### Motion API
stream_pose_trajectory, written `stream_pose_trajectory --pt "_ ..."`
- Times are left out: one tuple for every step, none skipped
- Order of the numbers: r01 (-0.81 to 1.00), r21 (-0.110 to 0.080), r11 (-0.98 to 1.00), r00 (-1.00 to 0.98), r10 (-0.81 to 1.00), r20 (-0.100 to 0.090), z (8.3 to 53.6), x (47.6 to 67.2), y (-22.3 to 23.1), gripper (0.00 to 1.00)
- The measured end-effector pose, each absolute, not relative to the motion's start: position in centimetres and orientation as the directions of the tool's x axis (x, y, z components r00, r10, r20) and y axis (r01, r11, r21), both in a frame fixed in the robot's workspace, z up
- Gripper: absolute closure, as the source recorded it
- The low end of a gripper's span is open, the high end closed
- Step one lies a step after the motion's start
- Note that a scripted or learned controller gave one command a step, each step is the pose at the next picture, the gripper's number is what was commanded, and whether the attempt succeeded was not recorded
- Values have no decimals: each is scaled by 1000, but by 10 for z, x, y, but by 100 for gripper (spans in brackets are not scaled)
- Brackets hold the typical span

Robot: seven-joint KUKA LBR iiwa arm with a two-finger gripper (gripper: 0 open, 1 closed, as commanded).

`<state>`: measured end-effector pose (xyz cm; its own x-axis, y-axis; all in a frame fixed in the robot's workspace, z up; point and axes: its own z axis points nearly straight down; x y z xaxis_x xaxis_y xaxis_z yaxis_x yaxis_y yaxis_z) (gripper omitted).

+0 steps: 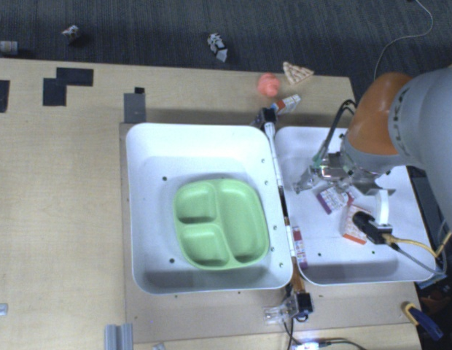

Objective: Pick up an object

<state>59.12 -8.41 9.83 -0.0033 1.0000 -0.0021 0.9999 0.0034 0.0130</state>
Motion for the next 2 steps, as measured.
stream_pose_trajectory --pt "1000 19 5 -5 1000 -6 110 593 -85 100" --pt "1000 19 4 -4 1000 -6 110 593 -85 0"
